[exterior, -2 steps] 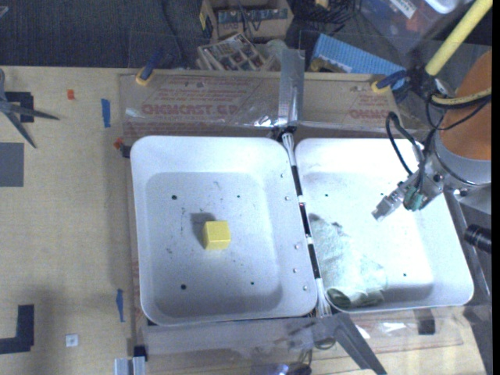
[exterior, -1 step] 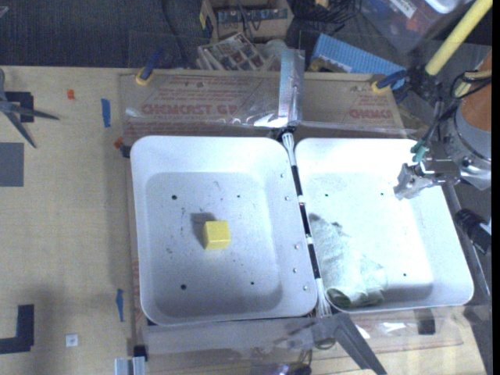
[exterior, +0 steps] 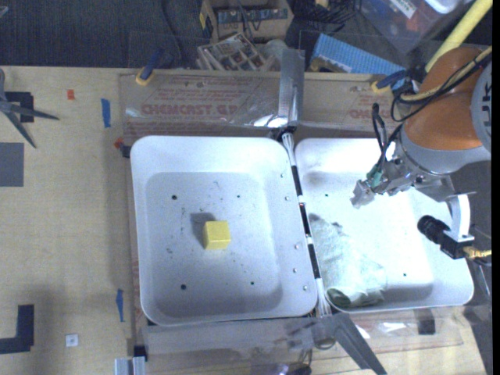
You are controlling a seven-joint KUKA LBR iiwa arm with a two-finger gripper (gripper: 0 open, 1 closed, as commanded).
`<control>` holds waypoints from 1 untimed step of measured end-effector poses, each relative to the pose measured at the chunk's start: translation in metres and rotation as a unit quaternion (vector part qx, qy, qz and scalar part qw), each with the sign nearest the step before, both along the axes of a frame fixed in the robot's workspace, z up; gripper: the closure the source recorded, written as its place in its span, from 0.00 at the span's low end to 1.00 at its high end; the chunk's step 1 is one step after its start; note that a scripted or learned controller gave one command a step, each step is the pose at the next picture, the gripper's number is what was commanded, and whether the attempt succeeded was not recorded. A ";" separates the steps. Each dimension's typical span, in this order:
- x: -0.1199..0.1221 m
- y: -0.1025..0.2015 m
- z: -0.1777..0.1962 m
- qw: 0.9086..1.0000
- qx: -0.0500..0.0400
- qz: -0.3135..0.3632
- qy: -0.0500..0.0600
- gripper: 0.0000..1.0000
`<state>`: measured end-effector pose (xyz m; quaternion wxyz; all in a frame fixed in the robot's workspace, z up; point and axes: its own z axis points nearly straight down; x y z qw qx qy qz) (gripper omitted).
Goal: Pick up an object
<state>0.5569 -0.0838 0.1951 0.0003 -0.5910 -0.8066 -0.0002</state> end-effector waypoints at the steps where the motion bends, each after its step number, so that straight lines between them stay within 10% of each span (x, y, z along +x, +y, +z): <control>1: -0.077 0.017 0.011 0.991 0.000 0.134 0.000 1.00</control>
